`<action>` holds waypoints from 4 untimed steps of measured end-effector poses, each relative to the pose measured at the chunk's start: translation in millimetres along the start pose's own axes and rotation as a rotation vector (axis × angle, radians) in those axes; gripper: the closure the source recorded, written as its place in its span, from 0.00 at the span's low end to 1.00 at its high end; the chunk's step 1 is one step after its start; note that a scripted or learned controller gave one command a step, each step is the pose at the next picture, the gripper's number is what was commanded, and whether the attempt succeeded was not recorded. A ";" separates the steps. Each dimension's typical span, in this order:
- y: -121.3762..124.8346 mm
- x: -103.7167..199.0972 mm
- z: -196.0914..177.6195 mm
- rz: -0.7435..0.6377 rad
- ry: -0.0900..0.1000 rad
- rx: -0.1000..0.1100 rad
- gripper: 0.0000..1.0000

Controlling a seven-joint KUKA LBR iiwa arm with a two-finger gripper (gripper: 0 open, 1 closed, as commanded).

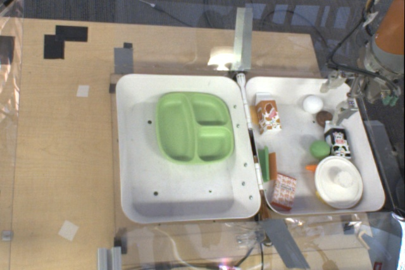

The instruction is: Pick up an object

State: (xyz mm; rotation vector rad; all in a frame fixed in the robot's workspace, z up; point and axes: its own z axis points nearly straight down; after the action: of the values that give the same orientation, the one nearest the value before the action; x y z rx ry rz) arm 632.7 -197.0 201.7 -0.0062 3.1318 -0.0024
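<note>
target object: small white ball (pixel 312 104), a smooth round thing that lay in the right white bin (pixel 373 202), near that bin's far edge and towards its right side; it was my pick as the piece nearest the arm.
landmark: the right white bin served as the reference for every place below.
gripper (pixel 342 97): hovered above the bin's far right corner, just right of the white ball; its two pale fingers (pixel 332 81) stood apart with nothing between them.
arm: grey with an orange band (pixel 387 28), reached in over the bin's right rim.
neighbours: a small brown round piece (pixel 323 116) sat just beside the ball, towards the bin's near side; a black-and-white printed can (pixel 338 142) and a green round fruit-like toy (pixel 320 149) lay further towards the near side; a round white lidded bowl (pixel 339 181) filled the bin's near right corner.
further items: a small orange-and-white carton (pixel 267 116) stood by the bin's left wall, a green and orange stick pair (pixel 269 164) below it, a red patterned packet (pixel 284 191) at the near left.
other bin: a green divided plastic tray (pixel 194 127) lay left of the right bin.
step in hand: approach, judged not yet a grasp.
doing it well: centre the fingers over the ball, descend straight, straddle its widest part, keep clear of the brown piece and the bin wall; a ball could roll from an off-centre pinch.
</note>
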 end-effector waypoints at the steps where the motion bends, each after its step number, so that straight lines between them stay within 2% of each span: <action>1: 11.9 -5.4 103.2 0.191 -0.003 0.000 0.00; 2: -4.8 32.6 113.2 0.334 -0.002 -0.004 0.00; 3: 51.5 41.6 112.2 0.501 -0.002 -0.001 0.00; 4: 65.6 68.7 111.2 0.566 -0.005 0.000 0.00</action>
State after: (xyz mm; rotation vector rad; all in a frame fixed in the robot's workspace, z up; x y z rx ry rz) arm 564.9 -131.9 89.7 0.8677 3.0038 0.0026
